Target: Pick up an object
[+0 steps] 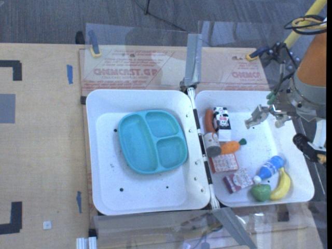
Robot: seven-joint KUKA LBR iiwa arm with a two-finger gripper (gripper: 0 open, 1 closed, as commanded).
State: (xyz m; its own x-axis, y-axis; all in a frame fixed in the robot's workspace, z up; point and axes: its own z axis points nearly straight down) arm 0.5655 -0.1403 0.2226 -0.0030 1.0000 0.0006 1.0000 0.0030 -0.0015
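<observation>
The counter (36, 154) carried two white bins side by side. The left bin (104, 191) held a teal divided plate (153, 141). The right bin (298, 191) held the small things: a banana (281, 185) and green fruit (261, 192) at its near corner, a bottle (271, 167), packets (231, 171), a carrot (231, 147), a can (212, 144) and a cow-print carton (222, 119). The end effector (261, 115) hung over that bin's far right part (apart from everything); whether it was open could not be told.

Robotics lab, taped bench (41, 139), twin white bins (98, 139), loose cables (150, 4)
</observation>
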